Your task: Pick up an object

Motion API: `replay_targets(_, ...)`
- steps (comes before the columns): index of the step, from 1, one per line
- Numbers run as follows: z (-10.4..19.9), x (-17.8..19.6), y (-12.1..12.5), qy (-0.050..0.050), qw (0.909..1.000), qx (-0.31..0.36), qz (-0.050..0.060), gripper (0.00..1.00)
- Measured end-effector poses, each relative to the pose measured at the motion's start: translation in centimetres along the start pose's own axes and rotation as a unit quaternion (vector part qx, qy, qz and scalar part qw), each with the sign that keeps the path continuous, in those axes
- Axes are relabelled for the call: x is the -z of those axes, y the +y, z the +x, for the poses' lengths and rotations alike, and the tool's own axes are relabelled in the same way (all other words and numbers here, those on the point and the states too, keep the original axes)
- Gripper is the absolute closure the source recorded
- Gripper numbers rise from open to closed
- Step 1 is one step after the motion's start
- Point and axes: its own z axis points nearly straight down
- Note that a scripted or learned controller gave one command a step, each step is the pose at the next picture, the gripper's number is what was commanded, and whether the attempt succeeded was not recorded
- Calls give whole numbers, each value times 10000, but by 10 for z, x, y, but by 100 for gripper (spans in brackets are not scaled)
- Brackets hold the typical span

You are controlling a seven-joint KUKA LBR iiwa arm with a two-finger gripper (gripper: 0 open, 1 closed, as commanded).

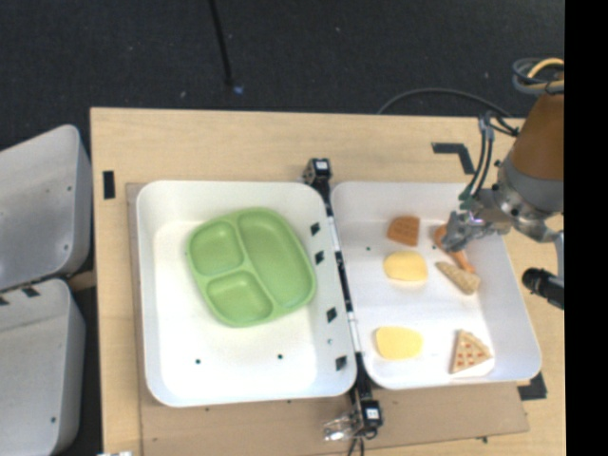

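Note:
My gripper [460, 237] hangs low over the right bin's [427, 373] far right side, its metal tips right at a small orange piece [447, 241] that is mostly hidden under it. Just left of it lies a brown square piece [404, 229]. Below that rests a yellow oval [407, 268], and a tan wedge [458, 276] lies just under the gripper. Near the bin's front are a second yellow piece [398, 342] and a waffle-patterned triangle [469, 351].
The left bin [171, 369] holds a green three-compartment plate [251, 266]. A divider with black clips [334, 274] runs between the bins. The grey arm with its orange band [538, 150] enters from the right, above the bench's wooden edge.

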Motion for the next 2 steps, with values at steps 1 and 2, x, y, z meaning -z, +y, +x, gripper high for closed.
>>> replay_targets(1,55,14,8,10,10000,43,0,100)
replay_targets(2,115,15,21,10,10000,43,4,100)
